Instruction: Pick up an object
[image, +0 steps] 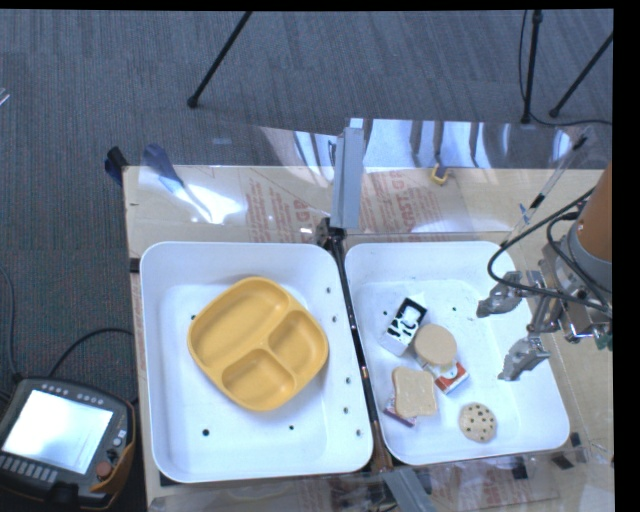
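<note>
In the right bin (520, 420) lie several small items: a black-and-white patterned box (403, 324), a round tan bun-like piece (436, 345) on a red-and-white packet (455, 378), a slice of toast (413, 392) and a chocolate-chip cookie (478, 422). My gripper (508, 335) hangs over the right side of this bin, open, its two grey fingers spread with nothing between them. It is to the right of the bun and above the cookie, apart from both.
The left bin (170, 290) holds a yellow three-compartment plate (259, 343). A metal divider post (346, 190) stands behind the seam between the bins. A teach pendant (62, 432) lies on the floor at lower left. Cables loop off the arm (590, 250) at right.
</note>
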